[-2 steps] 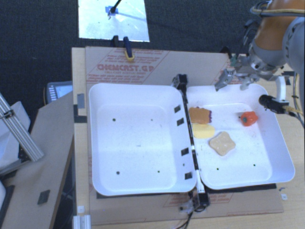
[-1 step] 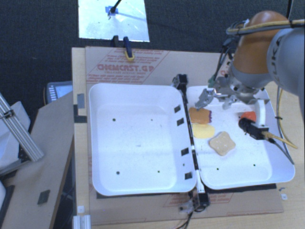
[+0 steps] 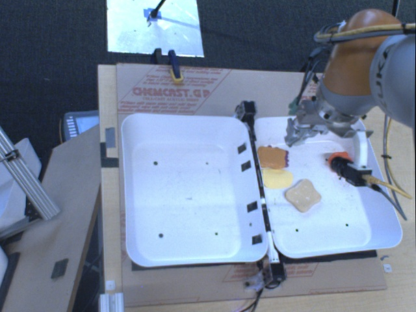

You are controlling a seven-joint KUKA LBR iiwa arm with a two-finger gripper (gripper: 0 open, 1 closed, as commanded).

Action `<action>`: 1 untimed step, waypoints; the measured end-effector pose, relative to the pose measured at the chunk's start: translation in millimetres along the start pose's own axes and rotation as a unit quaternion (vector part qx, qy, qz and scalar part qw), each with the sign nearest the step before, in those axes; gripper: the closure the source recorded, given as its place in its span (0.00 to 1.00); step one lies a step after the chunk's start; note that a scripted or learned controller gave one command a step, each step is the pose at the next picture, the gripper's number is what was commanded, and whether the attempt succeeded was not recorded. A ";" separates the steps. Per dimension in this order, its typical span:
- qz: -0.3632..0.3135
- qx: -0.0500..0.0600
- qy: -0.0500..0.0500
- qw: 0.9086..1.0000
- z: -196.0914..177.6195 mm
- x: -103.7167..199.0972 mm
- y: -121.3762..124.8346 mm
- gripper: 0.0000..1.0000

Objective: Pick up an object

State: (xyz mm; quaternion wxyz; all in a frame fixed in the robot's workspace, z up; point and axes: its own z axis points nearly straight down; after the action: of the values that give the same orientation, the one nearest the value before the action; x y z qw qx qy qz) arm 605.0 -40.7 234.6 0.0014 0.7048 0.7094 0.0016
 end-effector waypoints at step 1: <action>0.007 0.002 -0.002 1.000 -4.5 -77.6 -44.1 1.00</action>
State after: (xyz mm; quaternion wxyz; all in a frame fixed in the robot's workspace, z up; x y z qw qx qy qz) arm 561.4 -118.6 238.9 0.0009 0.7097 0.7045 -0.0013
